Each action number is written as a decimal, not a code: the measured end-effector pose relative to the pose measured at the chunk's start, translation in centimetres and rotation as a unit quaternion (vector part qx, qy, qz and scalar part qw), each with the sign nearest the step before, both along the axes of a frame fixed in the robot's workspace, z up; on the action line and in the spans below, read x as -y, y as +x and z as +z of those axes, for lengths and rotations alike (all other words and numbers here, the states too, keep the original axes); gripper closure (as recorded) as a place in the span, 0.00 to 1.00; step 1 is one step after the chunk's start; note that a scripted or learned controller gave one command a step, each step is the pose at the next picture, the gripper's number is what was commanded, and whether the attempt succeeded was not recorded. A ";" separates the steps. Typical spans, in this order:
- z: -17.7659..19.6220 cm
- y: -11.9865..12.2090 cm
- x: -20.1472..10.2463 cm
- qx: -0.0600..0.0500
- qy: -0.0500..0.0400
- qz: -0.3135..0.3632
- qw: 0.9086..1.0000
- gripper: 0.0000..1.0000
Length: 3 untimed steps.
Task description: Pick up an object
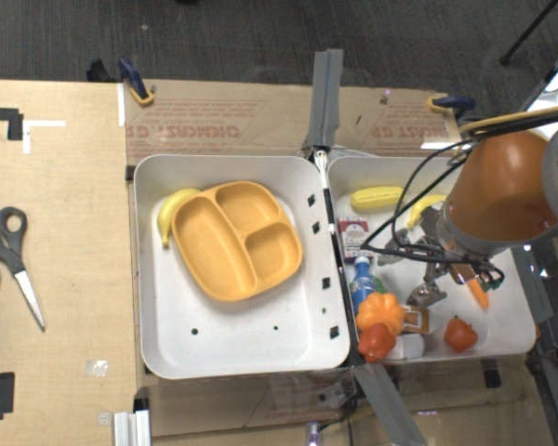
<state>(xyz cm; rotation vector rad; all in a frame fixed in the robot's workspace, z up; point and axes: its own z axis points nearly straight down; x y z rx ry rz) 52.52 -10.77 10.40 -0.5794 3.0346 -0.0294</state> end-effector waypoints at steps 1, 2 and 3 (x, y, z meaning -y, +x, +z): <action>-1.1 8.5 0.4 -0.024 0.006 -0.037 0.999 0.00; 4.2 11.1 9.0 -0.023 0.004 -0.012 1.000 0.00; -1.1 4.7 10.4 -0.025 0.006 -0.052 0.998 0.00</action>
